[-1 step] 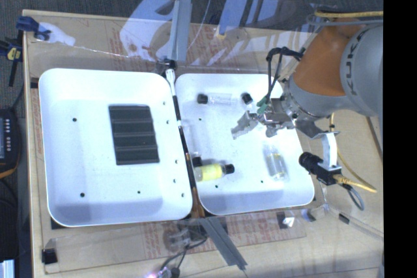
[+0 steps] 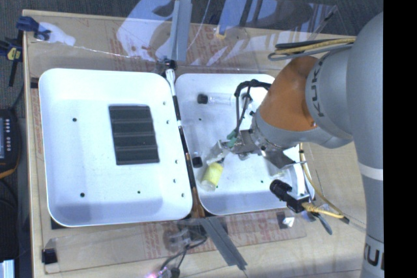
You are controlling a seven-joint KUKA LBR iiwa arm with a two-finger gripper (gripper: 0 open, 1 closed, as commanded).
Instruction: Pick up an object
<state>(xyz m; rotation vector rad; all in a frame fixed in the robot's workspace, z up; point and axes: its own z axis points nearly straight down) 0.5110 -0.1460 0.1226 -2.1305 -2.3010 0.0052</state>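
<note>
The two-finger gripper (image 2: 233, 145) is lowered into the right white bin (image 2: 195, 89), beside a yellow cylindrical object (image 2: 212, 174); its grip state cannot be told

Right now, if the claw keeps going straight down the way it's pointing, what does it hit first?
Probably the right bin's floor, beside the yellow object, which lies a little left of the claw. Depth is hard to judge.

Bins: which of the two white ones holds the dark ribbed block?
The left bin: the dark ribbed block lies in its middle. The right bin has the arm over it.
</note>
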